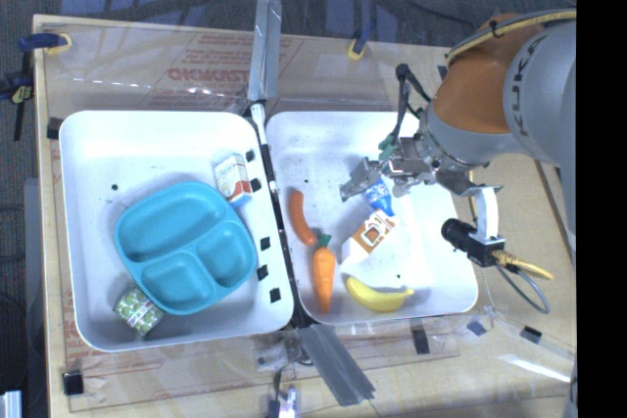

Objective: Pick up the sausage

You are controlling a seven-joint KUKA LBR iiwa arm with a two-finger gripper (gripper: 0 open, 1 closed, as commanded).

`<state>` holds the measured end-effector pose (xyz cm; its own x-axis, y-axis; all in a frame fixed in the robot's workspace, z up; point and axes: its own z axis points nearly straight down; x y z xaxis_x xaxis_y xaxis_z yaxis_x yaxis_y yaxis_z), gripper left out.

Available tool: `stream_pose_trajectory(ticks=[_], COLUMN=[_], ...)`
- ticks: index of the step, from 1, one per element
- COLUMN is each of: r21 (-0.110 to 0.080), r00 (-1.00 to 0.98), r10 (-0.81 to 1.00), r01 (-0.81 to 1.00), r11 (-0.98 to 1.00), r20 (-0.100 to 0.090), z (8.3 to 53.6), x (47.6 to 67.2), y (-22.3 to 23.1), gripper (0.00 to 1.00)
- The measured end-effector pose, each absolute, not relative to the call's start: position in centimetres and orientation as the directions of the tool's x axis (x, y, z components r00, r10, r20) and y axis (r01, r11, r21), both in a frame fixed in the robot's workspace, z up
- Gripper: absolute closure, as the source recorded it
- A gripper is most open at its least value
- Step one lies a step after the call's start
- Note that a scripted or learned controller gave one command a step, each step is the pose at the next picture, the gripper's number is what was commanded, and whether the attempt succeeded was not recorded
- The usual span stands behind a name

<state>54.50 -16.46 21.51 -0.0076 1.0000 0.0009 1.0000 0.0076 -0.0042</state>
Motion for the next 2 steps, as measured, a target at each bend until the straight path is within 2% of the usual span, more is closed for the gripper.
stream_pose_trajectory(ticks=[1, 2], r21=[0.001, -0.001], r00=[0.004, 0.267], r10=[1.000, 0.964], r01=[1.000, 0.964], r11=[-0.004, -0.267], r20=[-0.010, -0.001], z=[10.4, 9.2], x=[55.8, 55.4], y=[-10.9, -14.4], gripper=[0.00, 0.00])
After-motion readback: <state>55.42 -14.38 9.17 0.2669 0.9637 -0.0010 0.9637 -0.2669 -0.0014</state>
